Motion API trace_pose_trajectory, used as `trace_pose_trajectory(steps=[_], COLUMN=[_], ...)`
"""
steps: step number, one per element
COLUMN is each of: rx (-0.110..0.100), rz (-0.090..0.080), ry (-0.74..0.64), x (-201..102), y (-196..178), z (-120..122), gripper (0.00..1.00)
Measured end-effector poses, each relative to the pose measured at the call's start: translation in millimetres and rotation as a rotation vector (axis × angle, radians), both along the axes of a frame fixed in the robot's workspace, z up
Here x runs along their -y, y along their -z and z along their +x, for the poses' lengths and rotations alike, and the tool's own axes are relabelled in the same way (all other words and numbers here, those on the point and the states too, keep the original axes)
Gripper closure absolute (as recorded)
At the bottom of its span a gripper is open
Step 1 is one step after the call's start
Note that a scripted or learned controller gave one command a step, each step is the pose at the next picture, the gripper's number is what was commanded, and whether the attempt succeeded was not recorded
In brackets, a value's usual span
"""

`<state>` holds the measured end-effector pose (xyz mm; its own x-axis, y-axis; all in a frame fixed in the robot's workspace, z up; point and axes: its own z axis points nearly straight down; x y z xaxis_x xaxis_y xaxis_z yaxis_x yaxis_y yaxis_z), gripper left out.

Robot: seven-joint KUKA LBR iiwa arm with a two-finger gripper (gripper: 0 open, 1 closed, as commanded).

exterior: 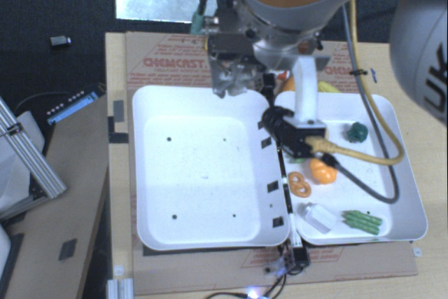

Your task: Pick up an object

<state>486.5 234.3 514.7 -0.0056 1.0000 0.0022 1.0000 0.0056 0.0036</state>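
My gripper (232, 79) hangs over the far rim of the left bin (150, 150), near its back right corner, under the big grey and orange wrist. The right bin (409, 210) holds the objects: a teal lump (358, 131) at mid right, an orange piece (323, 172) near the middle, a small orange pretzel-shaped ring (299, 184) beside the divider, a clear little bottle (316, 216) and a bunch of green beans (362, 221) at the front. An orange thing (286, 84) and a yellow thing (327, 87) peek out at the back of that bin, partly hidden by the arm.
Both bins rest on a cardboard sheet (168, 59) on the bench. The rims of the two bins meet in a ridge with black clips (274, 187). A grey cable (364, 182) loops over the right bin's middle.
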Motion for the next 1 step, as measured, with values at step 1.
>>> trace_pose_trajectory(steps=[1], rx=[0.0], rz=[0.0], ry=[0.0], x=[0.1], y=[-17.0], z=[0.0], gripper=[1.0])
